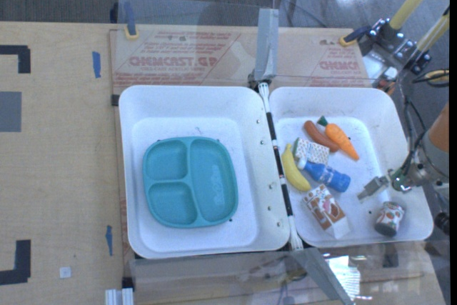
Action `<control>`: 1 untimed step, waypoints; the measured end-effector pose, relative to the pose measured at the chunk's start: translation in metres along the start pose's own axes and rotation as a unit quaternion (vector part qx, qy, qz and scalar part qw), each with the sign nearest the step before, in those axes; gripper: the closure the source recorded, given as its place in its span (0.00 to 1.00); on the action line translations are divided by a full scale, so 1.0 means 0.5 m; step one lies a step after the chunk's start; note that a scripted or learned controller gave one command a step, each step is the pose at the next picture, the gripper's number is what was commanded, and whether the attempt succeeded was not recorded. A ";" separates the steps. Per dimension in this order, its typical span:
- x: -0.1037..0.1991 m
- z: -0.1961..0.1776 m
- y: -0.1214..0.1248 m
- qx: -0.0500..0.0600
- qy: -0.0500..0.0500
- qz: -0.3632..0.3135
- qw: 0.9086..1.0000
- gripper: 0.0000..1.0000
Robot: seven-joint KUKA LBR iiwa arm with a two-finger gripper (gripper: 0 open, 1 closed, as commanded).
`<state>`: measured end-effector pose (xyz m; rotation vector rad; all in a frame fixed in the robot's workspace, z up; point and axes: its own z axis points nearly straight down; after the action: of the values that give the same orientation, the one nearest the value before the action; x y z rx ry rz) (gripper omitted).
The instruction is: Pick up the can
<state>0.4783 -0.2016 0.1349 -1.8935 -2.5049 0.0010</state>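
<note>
Gripper (382, 184) above can (388, 218), can upright, slightly tilted

Left white bin (136, 125): one teal plastic divided plate (190, 181), three compartments, lying flat at centre. Right white bin (385, 107): two orange toy carrots (330, 138) side by side toward upper centre, yellow toy banana (293, 169) near the left wall, blue bottle (327, 175) just beside it. A small patterned carton (326, 209) lies below the bottle, lower centre of that bin.
</note>
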 end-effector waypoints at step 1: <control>-0.023 0.094 0.002 -0.004 -0.001 0.005 1.000 0.00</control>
<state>0.4823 -0.2123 0.0878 -1.9113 -2.5000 -0.0062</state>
